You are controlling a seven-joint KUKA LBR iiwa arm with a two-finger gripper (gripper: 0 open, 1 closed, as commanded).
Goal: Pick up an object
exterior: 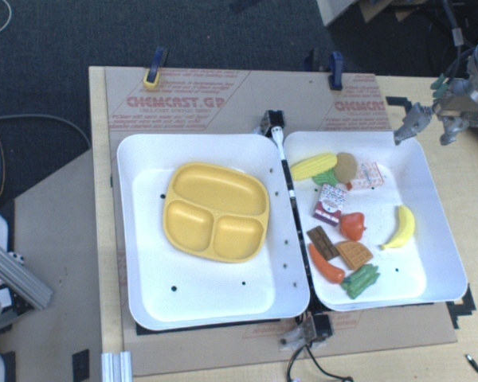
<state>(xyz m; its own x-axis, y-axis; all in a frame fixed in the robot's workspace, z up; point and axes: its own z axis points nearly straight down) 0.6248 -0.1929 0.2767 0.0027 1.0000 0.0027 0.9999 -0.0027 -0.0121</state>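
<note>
My gripper (426, 130) hangs above the far right corner of the right bin (430, 181), its two fingers spread apart and open with nothing between them. In that bin lie several toy foods: a yellow corn cob (313, 165), a brown round piece (346, 165), a white and red packet (371, 175), a red and purple box (331, 202), a red tomato (352, 226), a banana (402, 228), a brown chocolate bar (323, 243), an orange waffle (354, 254), a red-orange carrot (327, 266) and a green vegetable (361, 280). All lie well below and left of the gripper.
The left bin (143, 237) holds a yellow three-compartment plate (215, 212). A black divider rail (288, 205) runs between the bins. Yellow (152, 76) and blue (335, 72) clamps sit at the bench's far edge. Free bin floor lies around the banana.
</note>
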